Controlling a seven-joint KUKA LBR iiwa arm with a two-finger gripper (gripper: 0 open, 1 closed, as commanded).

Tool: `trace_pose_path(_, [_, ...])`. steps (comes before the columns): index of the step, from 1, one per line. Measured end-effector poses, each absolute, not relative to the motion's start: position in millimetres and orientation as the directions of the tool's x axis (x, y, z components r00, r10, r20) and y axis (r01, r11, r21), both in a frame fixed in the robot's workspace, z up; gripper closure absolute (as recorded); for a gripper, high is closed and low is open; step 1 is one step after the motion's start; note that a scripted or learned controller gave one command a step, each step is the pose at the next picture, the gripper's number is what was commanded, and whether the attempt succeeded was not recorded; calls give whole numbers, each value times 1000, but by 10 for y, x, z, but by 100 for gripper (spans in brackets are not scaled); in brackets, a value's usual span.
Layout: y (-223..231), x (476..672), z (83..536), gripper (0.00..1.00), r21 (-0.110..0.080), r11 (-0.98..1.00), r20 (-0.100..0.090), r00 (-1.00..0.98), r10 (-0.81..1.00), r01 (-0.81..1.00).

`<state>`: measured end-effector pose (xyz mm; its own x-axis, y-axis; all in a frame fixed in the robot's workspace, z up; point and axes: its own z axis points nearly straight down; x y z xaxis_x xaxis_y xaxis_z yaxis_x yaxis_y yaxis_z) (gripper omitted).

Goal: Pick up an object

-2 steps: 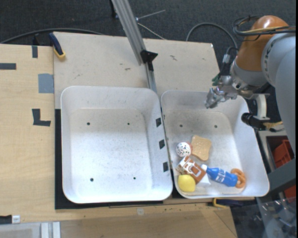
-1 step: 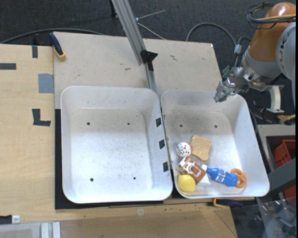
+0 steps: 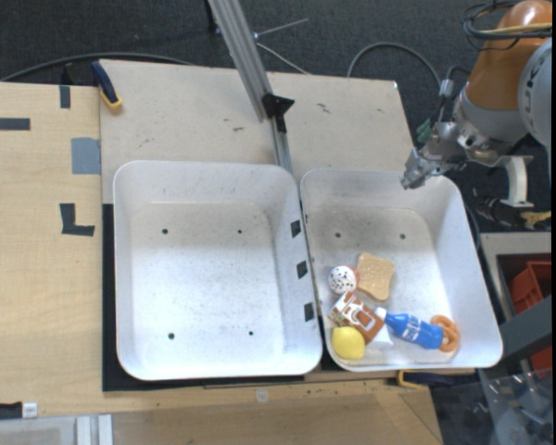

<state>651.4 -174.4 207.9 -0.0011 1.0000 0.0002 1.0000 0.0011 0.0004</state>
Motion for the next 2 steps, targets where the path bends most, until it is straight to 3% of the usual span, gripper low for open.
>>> trace_pose_path(2, [-691, 6339, 2085, 100, -3, 6, 2, -6, 1000, 1000])
